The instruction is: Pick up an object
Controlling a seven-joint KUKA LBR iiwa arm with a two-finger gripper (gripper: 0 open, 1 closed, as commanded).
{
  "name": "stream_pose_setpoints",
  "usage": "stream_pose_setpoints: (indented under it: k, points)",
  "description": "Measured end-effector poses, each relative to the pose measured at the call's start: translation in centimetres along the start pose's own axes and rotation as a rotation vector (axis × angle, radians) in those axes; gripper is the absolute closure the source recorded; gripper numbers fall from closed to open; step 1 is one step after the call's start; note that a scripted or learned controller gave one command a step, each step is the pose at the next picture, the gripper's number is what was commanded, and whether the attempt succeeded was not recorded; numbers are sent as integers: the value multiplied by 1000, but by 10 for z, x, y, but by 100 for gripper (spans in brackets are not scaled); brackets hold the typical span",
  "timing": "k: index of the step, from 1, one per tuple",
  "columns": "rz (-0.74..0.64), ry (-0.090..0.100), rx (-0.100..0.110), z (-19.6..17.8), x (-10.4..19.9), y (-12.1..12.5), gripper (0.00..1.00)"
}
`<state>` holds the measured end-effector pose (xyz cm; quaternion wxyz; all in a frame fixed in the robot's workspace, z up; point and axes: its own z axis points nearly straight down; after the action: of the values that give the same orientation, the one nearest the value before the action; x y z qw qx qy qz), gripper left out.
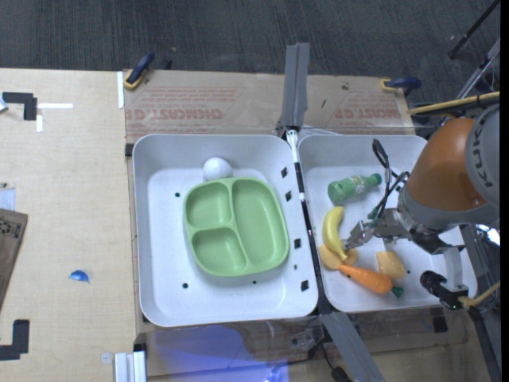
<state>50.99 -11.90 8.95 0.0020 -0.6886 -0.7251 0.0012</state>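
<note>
Worktop of pale wood fills my view from the left, with a sheet of brown cardboard lying across its far side behind the bins. I see two shallow white bins side by side: the left bin and the right bin, their inner walls touching along the middle. My arm reaches in from the right, its orange band sitting over the right bin's far right part. In the left bin lies a green divided plate with three compartments, tilted slightly, and a small white ball sits just beside its far edge, touching or nearly so. In the right bin I see a yellow banana lying lengthwise near the left wall, an orange carrot with a green tip just below it, a green bottle lying on its side toward the far end, and a tan lump touching the carrot's upper side. The tool hangs low just beside the banana's right edge, above the carrot. I cannot tell whether it is spread or pressed together, and I see nothing pinched in it. A tiny blue piece rests on the wood well to the left.
</note>
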Motion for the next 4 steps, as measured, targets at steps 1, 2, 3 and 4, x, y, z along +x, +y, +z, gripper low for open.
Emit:
stream_pose_setpoints:
  k: [1, 2, 3, 4]
  points:
    - [-43, 0, 1, 1, 19, -30, 0]
    - [-1, -1, 0, 0, 20, 43, 0]
    - [-70, -3, -2, -1, 6, 135, 0]
    - [-72, -3, 9, -6, 6, 132, 100]
